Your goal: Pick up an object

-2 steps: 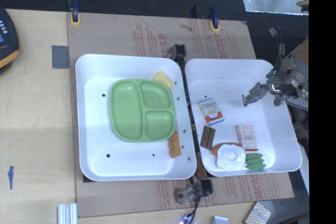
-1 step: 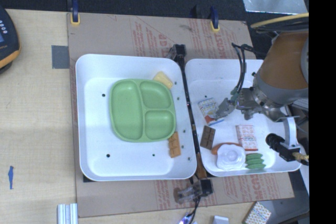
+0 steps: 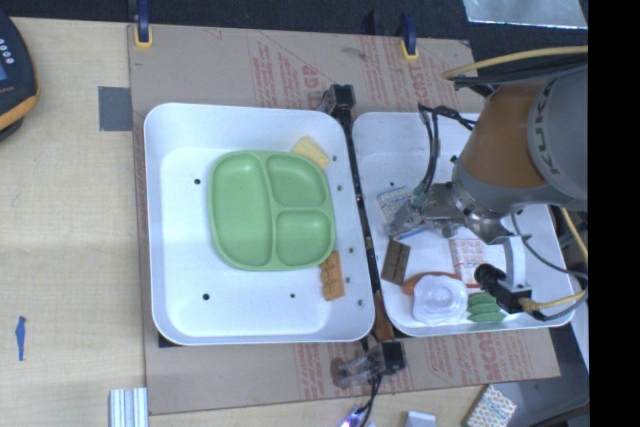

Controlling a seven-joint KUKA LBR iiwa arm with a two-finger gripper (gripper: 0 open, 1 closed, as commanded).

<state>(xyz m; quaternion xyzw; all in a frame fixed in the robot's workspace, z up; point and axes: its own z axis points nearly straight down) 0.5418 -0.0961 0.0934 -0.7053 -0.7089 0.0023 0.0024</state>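
Brown rectangular block (image 3: 396,262) lies in my right white bin (image 3: 540,320), just below the gripper (image 3: 410,211). I cannot tell its fingers' state.

Bright, even overhead light, slightly soft focus.
The white bins (image 3: 170,215) glare faintly; shadows are weak; the arm (image 3: 520,150) blurs at the right.

The arm (image 3: 520,150) reaches leftward, its hand (image 3: 405,213) lowered.

You are looking down at a slant from above the bench (image 3: 70,215), both bins (image 3: 170,315) in frame.
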